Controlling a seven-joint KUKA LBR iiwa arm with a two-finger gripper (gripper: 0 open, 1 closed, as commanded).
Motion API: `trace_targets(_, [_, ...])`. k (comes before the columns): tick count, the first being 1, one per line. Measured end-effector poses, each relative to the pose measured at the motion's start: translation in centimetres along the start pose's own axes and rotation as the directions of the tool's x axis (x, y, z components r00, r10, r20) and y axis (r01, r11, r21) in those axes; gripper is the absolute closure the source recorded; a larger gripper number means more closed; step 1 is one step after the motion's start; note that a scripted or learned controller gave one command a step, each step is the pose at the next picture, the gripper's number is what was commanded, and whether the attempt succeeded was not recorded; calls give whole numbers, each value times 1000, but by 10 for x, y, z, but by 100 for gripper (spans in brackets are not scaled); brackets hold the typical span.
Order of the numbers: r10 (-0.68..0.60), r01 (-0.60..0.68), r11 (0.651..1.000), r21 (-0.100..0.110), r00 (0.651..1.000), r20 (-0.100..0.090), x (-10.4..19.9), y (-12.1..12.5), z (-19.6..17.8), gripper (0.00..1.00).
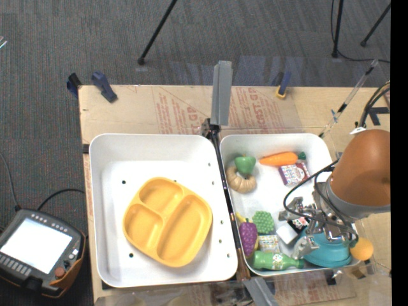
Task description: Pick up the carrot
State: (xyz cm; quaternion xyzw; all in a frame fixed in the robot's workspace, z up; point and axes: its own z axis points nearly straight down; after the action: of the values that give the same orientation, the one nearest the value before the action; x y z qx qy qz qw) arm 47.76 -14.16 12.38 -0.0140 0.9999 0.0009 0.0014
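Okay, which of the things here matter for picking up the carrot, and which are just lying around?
For the job:
carrot
pincer
right bin

Lying about:
yellow divided plate
green bottle
purple grapes
teal bowl
small purple box

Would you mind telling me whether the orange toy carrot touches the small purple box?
Apart: the camera view shows white bin floor between the orange toy carrot and the small purple box.

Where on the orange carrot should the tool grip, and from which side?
Probably across the middle of the orange toy carrot, coming straight down from above. It lies flat near the right-hand white bin's far wall, long axis left-right, green top to the right. The purple card sits close in front.
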Motion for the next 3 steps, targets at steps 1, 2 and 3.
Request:
trace_targets(1, [383,-383,924,2,924,3,-55,4,30,0])
trace_targets(2, [494,-494,869,2,869,5,-103,-64,-17,0])
trace_targets(3, [668,-668,744,8,744,-5,-156,-51,31,0])
